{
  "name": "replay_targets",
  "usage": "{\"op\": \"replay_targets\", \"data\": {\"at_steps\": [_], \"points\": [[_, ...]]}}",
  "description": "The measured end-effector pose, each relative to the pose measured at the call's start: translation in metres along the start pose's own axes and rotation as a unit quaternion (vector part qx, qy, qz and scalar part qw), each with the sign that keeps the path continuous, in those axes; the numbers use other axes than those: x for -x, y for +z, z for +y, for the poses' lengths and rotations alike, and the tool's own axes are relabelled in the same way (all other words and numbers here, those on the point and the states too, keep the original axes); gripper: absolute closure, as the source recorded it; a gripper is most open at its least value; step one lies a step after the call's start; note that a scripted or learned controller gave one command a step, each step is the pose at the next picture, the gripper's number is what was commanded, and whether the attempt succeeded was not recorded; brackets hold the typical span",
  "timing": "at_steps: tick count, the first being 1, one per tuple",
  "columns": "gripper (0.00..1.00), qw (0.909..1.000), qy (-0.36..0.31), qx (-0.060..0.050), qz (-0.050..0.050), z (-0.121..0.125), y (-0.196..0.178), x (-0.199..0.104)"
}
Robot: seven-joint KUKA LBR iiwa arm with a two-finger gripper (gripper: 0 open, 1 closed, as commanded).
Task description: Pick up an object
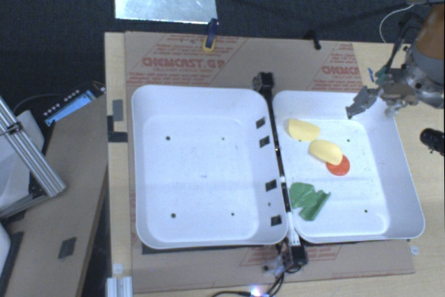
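Fingers (363,105) hover over the right bin (396,170), their spread unclear, holding nothing; yellow pieces (303,129) lie just below-left — best drop straight, centred over one.

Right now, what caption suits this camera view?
Gripper above right white bin holding two yellow pieces, red disc, green piece.

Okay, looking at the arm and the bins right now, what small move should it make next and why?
Probably swing the gripper left and toward the camera, over the nearest yellow piece. The gripper sits at the far edge of the right bin, beside the objects rather than over them, so it should line up above one before going down.
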State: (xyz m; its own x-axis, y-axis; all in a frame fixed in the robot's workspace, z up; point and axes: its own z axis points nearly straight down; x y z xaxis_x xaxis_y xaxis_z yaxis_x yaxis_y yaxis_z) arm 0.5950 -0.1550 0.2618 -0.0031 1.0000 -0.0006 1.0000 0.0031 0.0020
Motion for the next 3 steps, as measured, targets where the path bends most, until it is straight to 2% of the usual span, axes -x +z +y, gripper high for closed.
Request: {"op": "replay_targets", "data": {"at_steps": [1, 2, 3], "points": [[0.00, 1.0000, -0.002, -0.006, 0.002, -0.002, 0.164, -0.038], [0.00, 1.0000, 0.002, -0.001, 0.000, -0.031, 0.178, -0.004], [0.00, 1.0000, 0.003, 0.000, 0.000, -0.108, 0.176, -0.002]]}}
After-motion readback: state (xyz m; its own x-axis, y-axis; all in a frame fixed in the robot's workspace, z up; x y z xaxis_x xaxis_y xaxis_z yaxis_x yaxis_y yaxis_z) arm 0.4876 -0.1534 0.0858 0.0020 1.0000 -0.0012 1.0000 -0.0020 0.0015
